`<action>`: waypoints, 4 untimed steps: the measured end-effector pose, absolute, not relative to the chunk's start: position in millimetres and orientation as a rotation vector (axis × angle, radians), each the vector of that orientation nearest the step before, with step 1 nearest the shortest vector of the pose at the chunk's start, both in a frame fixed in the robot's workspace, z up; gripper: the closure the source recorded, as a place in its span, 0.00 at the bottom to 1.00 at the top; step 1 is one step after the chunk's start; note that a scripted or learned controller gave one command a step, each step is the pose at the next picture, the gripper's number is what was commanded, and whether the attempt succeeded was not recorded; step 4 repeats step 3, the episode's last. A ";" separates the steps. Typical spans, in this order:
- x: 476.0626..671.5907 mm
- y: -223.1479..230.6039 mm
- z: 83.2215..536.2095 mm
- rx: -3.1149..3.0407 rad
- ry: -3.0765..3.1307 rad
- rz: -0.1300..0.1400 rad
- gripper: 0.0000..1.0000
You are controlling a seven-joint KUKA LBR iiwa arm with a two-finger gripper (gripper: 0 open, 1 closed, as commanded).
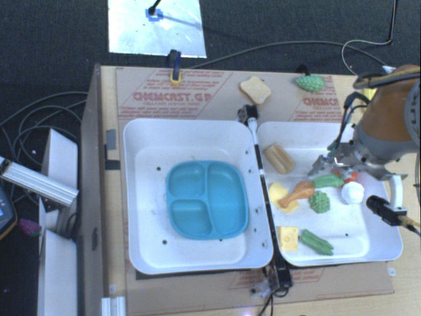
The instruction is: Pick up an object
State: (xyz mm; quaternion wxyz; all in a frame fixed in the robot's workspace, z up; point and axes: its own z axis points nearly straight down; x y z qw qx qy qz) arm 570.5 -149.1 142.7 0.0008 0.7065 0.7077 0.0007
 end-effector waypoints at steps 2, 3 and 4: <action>513.7 -86.9 146.6 2.218 2.225 0.001 1.00; 624.7 -23.5 185.6 2.213 2.226 0.008 1.00; 624.7 -23.5 185.6 2.213 2.226 0.008 1.00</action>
